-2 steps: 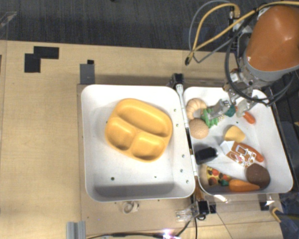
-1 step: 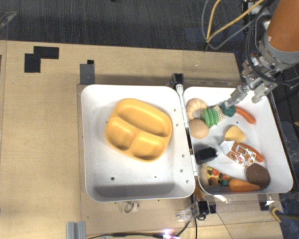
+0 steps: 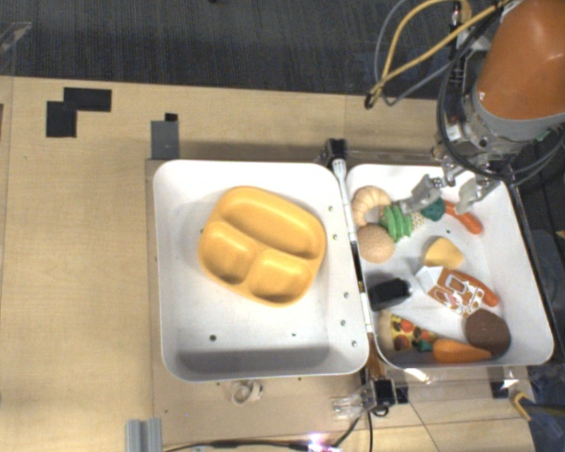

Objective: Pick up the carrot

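A long orange carrot (image 3: 450,351) lies along the front wall of the right bin (image 3: 529,281), beside a brown rounded lump (image 3: 488,330). A smaller orange-red carrot-like piece (image 3: 465,221) with a teal leafy end (image 3: 433,210) lies at the back of the same bin. My gripper (image 3: 446,194) hangs over that back area, its two grey fingers (image 3: 424,193) spread apart and nothing between them. The small piece sits just in front of the fingertips. The long carrot is far from the gripper, at the opposite end of the bin.
The right bin also holds a green leafy vegetable (image 3: 395,221), two beige round items (image 3: 373,222), a yellow wedge (image 3: 443,250), a black block (image 3: 388,291) and an orange-and-white packet (image 3: 461,290). A yellow divided tray (image 3: 262,243) sits in the left bin (image 3: 184,337).
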